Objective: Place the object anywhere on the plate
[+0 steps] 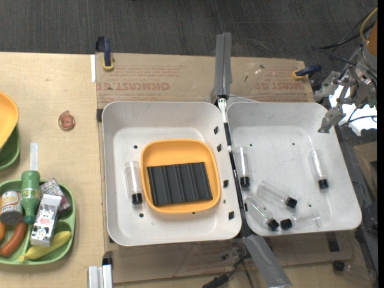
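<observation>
**Claw parked by the right bin's far corner**

I see the claw point(336, 110) hanging over the far right rim of the right bin point(354, 218); I cannot tell how it is set. Below it and toward me lie clear tubes point(317, 170) with black caps. Farther left, the orange plate point(180, 152) carries a black ridged block point(179, 183), with one tube point(132, 182) just beyond.
</observation>
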Tool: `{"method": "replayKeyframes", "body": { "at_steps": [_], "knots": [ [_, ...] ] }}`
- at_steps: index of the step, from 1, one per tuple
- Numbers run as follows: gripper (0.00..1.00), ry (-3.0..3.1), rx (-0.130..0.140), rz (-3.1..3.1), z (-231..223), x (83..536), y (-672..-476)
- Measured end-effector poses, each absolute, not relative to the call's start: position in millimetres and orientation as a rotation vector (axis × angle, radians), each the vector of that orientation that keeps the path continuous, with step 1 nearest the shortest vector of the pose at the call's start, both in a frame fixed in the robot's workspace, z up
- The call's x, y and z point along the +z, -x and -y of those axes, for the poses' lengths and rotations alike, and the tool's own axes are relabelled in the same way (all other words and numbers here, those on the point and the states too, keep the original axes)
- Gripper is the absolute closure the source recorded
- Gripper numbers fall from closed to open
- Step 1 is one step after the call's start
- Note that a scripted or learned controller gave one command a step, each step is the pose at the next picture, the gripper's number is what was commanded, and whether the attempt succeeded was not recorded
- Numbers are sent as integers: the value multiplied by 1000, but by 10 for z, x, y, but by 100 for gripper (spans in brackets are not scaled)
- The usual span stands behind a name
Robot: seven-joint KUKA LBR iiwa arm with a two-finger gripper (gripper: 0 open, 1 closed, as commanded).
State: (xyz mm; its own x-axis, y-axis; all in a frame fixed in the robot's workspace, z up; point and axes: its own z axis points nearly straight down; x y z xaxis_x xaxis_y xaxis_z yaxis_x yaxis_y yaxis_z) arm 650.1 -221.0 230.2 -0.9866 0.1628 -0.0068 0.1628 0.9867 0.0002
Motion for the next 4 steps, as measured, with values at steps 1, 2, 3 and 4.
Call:
{"method": "replayKeyframes", "body": {
  "at_steps": [1,2,3,4],
  "knots": [
    [0,-232,0,-3128,2208,2379,-6440],
    [0,-48,0,-3135,2212,2519,-6363],
    [0,-5,0,-3137,2212,2448,-6369],
    [0,190,-1,-3130,2204,2398,-6418]
  ]
}}
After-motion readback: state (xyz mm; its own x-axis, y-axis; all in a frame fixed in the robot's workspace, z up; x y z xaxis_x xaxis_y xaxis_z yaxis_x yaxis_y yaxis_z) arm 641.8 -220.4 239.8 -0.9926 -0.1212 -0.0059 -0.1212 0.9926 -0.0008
